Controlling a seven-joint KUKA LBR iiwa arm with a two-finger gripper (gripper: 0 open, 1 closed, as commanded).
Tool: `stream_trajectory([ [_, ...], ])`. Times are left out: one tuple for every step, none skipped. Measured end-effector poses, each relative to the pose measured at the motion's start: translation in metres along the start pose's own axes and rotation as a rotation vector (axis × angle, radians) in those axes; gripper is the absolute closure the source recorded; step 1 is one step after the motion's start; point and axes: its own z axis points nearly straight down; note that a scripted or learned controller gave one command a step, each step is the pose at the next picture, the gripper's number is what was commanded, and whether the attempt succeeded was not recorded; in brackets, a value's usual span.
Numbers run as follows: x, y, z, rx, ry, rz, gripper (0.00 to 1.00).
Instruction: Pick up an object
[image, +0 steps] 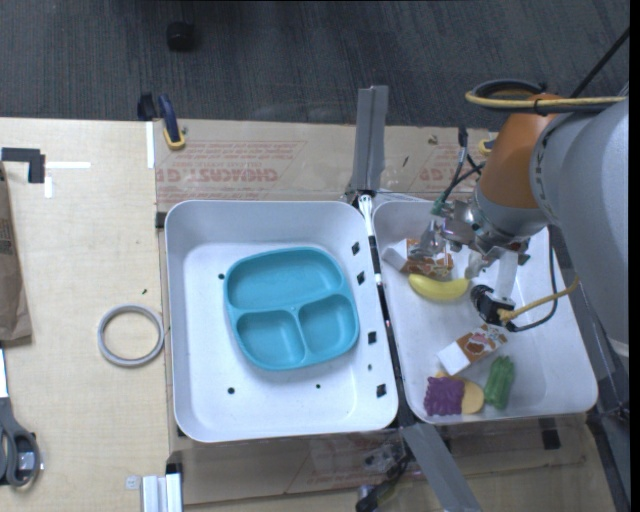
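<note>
The right bin (560, 380) holds several small items. A yellow banana (440, 289) lies near the middle, with a brown-and-red packet (430, 265) just above it. My gripper (437, 243) hangs over that packet at the bin's upper left, its tips down among the items. Lower in the bin lie an orange-and-white packet (473, 347), a green vegetable (499, 381), a purple grape bunch (442, 395) and a small yellow piece (471, 398). The grey arm with its orange band (515, 160) reaches in from the right.
The left bin (190, 300) holds a blue three-compartment tray (290, 308). A grey divider post (370, 140) stands between the bins at the back. On the bench to the left lie a tape ring (130, 334) and scissors (18, 455).
</note>
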Motion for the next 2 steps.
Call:
stream_trajectory([
  [-0.007, -0.033, -0.086, 0.026, -0.005, -0.217, 0.0],
  [0.057, -0.063, -0.086, 0.027, 0.0, -0.489, 0.0],
])
